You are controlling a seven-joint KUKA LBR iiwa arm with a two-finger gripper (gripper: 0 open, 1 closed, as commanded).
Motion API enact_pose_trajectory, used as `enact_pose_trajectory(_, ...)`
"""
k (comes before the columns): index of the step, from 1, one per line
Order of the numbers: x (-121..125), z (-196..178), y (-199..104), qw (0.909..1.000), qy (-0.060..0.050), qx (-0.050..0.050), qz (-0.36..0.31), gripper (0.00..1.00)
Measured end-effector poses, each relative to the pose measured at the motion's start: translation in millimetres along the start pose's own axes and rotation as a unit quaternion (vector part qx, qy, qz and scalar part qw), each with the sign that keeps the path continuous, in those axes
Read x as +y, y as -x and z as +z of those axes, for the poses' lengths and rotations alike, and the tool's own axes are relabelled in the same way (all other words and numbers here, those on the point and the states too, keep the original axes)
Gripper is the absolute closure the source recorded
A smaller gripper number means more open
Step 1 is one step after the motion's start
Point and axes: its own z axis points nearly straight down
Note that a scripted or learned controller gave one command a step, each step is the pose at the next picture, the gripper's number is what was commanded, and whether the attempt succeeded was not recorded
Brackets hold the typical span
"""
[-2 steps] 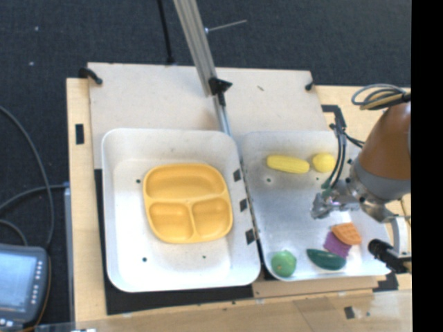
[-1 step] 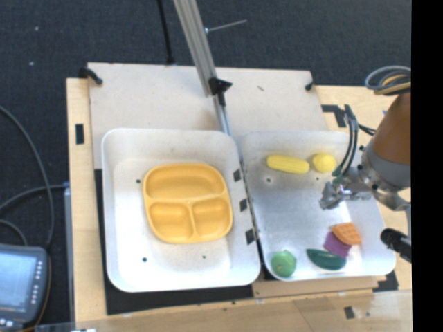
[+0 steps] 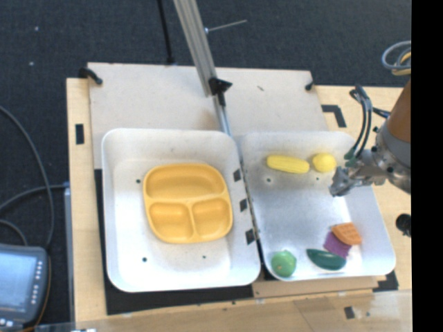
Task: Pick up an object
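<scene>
Camera view: fingers (image 3: pixel 341 185), state unclear, hang near right bin's (image 3: pixel 297 213) far rim beside yellow ball (image 3: pixel 323 162).

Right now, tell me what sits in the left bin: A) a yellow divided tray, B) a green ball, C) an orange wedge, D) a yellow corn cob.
A: the yellow divided tray lies in the left bin; the small toy foods all lie in the right bin.
</scene>
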Motion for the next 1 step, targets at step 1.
enact_pose_trajectory(1, 1.3, -6.1, 1.0, 1.0, -0.003, 0.001, 0.0, 1.0)
